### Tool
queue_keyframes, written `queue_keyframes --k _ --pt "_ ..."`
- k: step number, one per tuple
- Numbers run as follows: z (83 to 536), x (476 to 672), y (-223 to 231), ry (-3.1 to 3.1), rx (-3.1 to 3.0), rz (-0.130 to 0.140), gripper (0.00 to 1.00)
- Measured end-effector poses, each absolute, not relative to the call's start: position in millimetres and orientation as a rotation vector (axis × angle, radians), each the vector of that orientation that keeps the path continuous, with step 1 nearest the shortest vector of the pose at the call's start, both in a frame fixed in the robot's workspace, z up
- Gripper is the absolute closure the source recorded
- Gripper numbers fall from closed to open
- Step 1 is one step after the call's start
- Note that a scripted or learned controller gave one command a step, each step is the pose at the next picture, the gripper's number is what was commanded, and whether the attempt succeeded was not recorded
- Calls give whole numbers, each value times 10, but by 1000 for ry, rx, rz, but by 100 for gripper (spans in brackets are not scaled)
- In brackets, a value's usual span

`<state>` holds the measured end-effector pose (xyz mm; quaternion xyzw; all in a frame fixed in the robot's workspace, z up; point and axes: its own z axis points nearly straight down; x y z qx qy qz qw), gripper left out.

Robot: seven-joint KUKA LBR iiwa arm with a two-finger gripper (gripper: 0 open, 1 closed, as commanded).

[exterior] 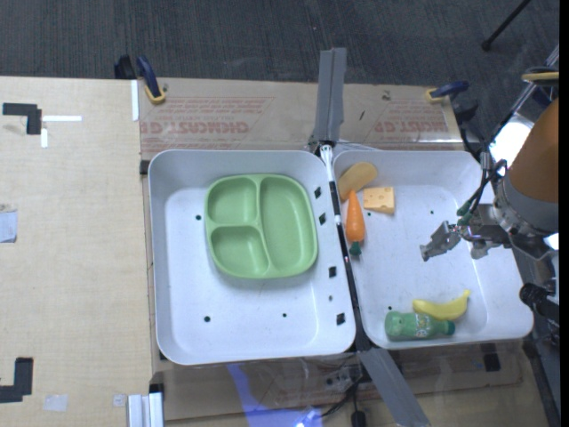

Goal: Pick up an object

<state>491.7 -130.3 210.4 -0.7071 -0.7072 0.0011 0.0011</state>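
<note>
Gripper (pixel 437 242) over bare floor of right bin (pixel 404 278), fingers apart, nothing between them. Banana (pixel 442 306) and green bottle (pixel 418 326) touching near front wall; carrot (pixel 355 218) against divider. Risk: closing on nothing, or nudging the touching pair.

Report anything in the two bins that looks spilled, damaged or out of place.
Nothing stands out. The green three-compartment plate lies flat in the left white bin. In the right white bin, the orange toy carrot, yellow cheese wedge, yellow banana and green bottle on its side all look intact, with the gripper above bare floor.
</note>
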Motion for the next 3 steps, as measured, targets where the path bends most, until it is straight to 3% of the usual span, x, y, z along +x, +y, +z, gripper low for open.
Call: queue_keyframes --k 1,2,3 --pt "1031 5428 -1156 -2087 -2345 4 0" --pt "905 4785 -1137 -2111 -2322 4 0" --pt "908 5242 -975 -1785 -2584 4 0"
